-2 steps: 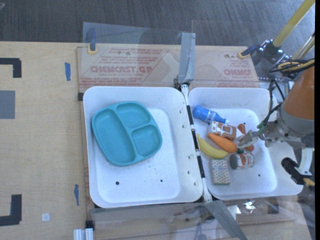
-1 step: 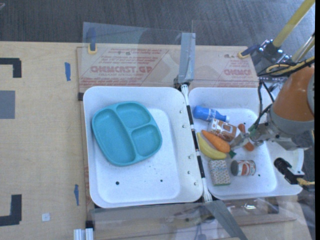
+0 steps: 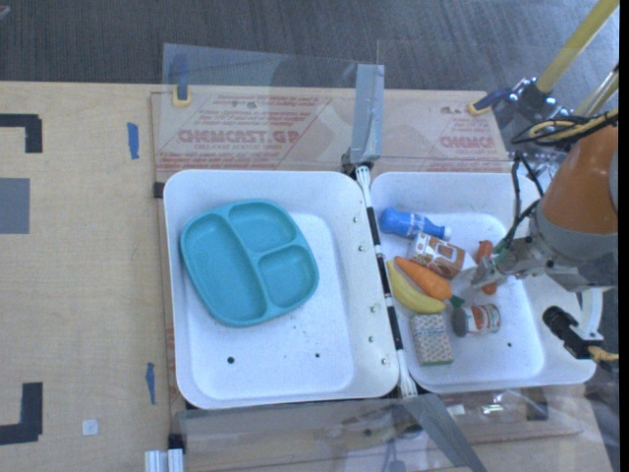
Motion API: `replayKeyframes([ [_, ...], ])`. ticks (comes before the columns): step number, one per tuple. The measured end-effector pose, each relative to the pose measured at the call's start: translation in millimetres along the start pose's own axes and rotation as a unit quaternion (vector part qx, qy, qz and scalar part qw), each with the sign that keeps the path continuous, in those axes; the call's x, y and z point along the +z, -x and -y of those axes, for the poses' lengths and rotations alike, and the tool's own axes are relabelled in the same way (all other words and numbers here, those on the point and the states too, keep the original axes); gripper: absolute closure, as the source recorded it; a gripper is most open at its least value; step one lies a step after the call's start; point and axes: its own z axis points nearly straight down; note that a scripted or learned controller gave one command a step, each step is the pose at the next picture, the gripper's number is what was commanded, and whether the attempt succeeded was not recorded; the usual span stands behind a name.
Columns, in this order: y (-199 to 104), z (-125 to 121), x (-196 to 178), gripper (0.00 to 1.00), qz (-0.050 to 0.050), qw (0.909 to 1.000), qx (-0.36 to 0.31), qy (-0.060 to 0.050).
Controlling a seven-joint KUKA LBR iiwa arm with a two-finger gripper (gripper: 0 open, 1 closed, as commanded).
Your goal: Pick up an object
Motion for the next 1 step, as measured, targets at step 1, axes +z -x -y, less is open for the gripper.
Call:
replayKeyframes([
  [1, -76.2, -66.2, -121.2, 1.0, -0.002, 0.9998, -0.021, -0.003],
])
